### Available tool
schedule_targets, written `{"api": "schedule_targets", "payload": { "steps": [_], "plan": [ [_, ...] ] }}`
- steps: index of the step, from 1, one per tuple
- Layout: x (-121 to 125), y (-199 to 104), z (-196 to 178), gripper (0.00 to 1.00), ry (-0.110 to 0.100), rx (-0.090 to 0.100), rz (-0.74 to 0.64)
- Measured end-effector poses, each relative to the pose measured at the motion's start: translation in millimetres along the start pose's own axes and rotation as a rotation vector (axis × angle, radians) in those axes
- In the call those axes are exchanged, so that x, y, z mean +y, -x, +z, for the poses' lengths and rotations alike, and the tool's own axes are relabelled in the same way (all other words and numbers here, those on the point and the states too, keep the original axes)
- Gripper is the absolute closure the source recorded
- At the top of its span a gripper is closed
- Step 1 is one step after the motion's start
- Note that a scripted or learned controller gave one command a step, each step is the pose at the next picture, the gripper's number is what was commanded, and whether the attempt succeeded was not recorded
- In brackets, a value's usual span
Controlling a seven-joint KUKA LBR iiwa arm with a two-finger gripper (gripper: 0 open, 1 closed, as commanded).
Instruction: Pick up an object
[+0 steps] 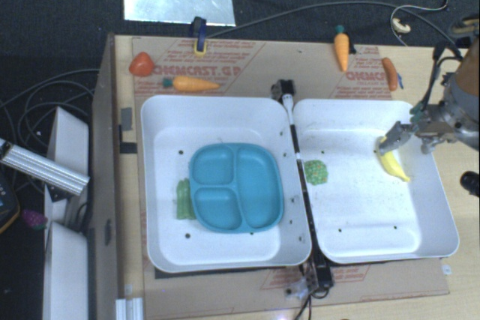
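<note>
In the left bin (161, 183) lie one blue divided plate (235, 186) and one green piece (184, 200) touching its left edge. In the right bin (420, 236) one green lump (316, 173) sits near the divider, and one yellow banana (394, 165) lies just below the hand (395, 137) (how wide it stands, I cannot tell). Two carrots (193, 84) rest on the cardboard-covered tabletop (247, 64), over dark carpet.

The arm (459, 97) has a grey metal wrist housing with an orange band above it. Dark cables run along it. Its gripper (392, 142) is grey with pale fingers.
</note>
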State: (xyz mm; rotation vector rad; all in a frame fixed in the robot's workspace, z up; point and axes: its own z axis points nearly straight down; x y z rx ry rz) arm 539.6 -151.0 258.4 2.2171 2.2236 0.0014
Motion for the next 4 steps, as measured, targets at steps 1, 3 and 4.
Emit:
{"api": "schedule_targets", "payload": {
  "steps": [1, 3, 4],
  "plan": [
    [55.7, 55.7, 80.6, 0.0, -0.002, 0.0, 0.002],
    [70.0, 55.7, 162.8, 1.0, 0.004, -0.002, -0.002],
    [94.9, -19.2, 158.1, 1.0, 0.001, 0.002, -0.003]
  ]
}}
